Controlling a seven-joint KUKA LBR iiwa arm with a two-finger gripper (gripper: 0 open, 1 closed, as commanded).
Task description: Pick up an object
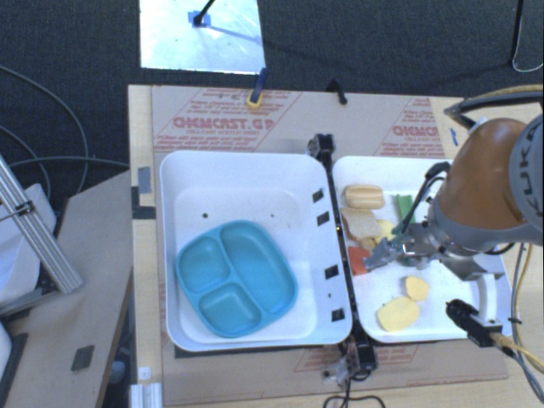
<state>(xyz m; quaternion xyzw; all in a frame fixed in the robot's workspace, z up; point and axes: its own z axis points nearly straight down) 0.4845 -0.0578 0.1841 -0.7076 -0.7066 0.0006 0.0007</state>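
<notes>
The gripper (pixel 380 254) hangs low in the right bin (pixel 442 328), jaws I cannot tell apart, with the red piece (pixel 357 261) just to its left and bread (pixel 364 197) lying crosswise beyond.

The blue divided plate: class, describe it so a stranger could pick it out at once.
Find the two white bins side by side; take the left bin. The blue divided plate lies on its floor, tilted, with three compartments. It is the lone blue item; the yellow, tan and orange food pieces sit in the right bin.
</notes>
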